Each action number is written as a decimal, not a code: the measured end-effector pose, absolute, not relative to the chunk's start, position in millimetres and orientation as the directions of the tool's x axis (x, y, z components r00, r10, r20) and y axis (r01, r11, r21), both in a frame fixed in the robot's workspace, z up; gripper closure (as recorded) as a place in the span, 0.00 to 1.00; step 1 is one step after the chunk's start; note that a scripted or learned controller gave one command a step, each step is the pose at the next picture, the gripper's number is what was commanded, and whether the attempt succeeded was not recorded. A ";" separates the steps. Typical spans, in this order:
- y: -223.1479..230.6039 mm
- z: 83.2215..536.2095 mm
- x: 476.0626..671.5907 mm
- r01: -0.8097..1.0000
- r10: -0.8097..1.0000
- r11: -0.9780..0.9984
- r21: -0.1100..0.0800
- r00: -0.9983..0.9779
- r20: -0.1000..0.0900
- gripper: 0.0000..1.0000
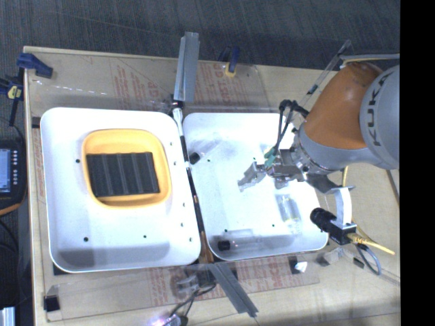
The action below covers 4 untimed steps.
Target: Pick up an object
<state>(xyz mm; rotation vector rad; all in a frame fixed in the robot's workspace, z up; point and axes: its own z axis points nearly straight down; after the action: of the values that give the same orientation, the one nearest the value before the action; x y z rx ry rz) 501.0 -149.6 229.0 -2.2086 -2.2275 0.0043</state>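
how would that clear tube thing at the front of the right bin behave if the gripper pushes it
The clear tube lies on its side by the right bin's front wall, so it would probably roll. It looks see-through and thin, so likely light. Its smooth surface might slip on the white floor.
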 end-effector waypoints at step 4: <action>-0.9 435.3 477.0 0.729 0.729 -0.684 0.000 0.684 -0.002 1.00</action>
<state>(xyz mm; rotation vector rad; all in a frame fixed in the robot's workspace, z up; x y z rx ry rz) 477.0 -0.9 435.3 -2.8841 -1.2483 0.0020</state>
